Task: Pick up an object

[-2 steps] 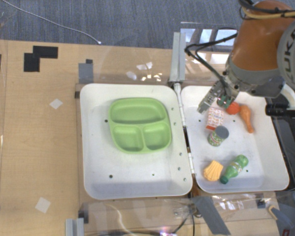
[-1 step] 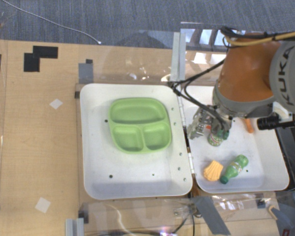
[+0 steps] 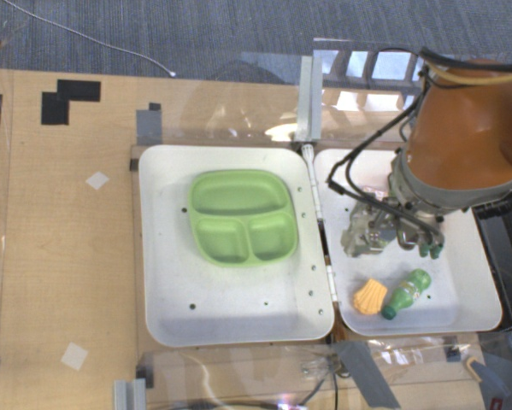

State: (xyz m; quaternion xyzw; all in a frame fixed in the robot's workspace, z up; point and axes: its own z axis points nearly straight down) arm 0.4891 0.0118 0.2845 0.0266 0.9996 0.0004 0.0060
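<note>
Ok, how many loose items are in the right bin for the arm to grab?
2: a yellow corn cob near the front edge, and a green bottle just right of it. The arm overhead may hide others further back.

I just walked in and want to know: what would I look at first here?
Probably the bright green divided plate sitting in the left white bin. Next, the big arm with its orange band leaning over the right bin, its pincer low above the bin floor. Just below it lie a yellow corn toy and a small green bottle.
</note>
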